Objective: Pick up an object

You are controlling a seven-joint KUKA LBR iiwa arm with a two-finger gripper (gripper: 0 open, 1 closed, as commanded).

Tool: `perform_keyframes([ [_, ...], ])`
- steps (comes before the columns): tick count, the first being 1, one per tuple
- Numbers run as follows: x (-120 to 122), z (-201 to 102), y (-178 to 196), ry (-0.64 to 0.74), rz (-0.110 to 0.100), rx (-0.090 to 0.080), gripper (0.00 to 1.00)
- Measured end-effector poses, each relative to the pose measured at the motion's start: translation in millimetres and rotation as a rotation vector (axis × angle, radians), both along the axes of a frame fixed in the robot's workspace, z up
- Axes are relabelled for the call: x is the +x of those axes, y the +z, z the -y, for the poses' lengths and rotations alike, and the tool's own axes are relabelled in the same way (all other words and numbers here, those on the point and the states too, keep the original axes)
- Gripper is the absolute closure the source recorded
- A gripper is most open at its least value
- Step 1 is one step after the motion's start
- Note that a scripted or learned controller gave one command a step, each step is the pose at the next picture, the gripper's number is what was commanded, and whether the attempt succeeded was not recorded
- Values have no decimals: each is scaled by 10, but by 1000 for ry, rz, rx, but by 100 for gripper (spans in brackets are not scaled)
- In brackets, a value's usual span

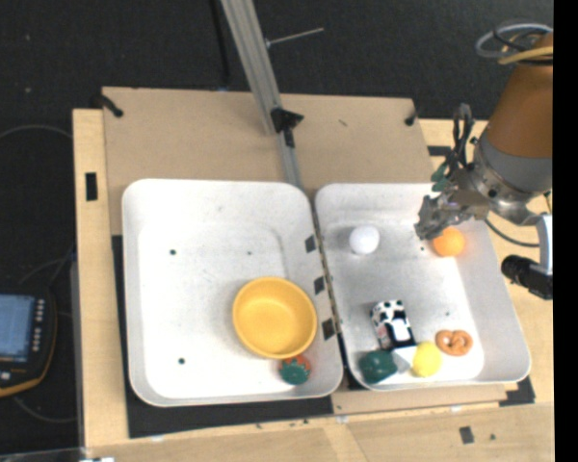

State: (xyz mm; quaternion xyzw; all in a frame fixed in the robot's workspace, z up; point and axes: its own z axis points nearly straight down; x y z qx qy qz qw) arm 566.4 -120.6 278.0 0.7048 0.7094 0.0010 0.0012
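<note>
My gripper [432, 223] hangs over the far right part of the right bin [493, 301], with the grey arm and its orange band rising behind it to the right. An orange ball [450, 243] lies just to the gripper's lower right, touching or nearly touching it. A white ball [364, 240] rests to the left of the gripper, well apart from it. Nothing can be seen held in the gripper.
Near the right bin's front edge lie a black-and-white toy [392, 322], a brown pretzel [454, 341], a yellow lemon [427, 359] and a green object [377, 365]. The left bin [144, 258] holds a yellow bowl [275, 317] and a small green-and-red piece [295, 370]. A metal pole [260, 65] slants in at the back.
</note>
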Motion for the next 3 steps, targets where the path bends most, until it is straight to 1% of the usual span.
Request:
perform_keyframes([
  [1, 243, -399, -1, -1, -1, 0, 100],
  [3, 659, -1288, -324, -2, -2, -1, 100],
])
